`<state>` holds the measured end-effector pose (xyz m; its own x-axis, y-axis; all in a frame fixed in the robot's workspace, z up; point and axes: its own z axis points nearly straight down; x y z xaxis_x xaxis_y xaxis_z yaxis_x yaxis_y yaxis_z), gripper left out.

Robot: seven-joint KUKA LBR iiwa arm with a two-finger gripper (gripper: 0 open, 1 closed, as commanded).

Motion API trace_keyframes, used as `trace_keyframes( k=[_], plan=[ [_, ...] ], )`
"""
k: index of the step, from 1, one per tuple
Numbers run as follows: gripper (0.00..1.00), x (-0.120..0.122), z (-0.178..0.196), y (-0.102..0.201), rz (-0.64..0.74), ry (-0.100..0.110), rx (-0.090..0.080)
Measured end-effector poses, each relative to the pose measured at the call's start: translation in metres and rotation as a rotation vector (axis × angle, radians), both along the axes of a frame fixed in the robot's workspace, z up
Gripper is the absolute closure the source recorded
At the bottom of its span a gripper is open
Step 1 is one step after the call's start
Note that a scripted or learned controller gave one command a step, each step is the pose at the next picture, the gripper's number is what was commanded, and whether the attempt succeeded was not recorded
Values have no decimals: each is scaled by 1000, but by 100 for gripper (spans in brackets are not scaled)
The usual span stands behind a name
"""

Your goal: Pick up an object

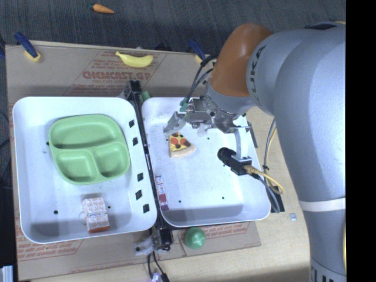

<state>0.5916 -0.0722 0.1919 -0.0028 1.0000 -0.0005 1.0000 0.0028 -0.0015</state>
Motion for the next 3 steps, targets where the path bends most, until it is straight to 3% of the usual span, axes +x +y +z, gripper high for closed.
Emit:
trace_keyframes(
  k=[1, 2, 3],
  plan=[
    [0, -93, 0, 71, 5, 3, 1],
    [0, -53, 34, 21, 1, 0, 0],
    [0, -43, 210, 54, 3, -1, 1]
  ],
)
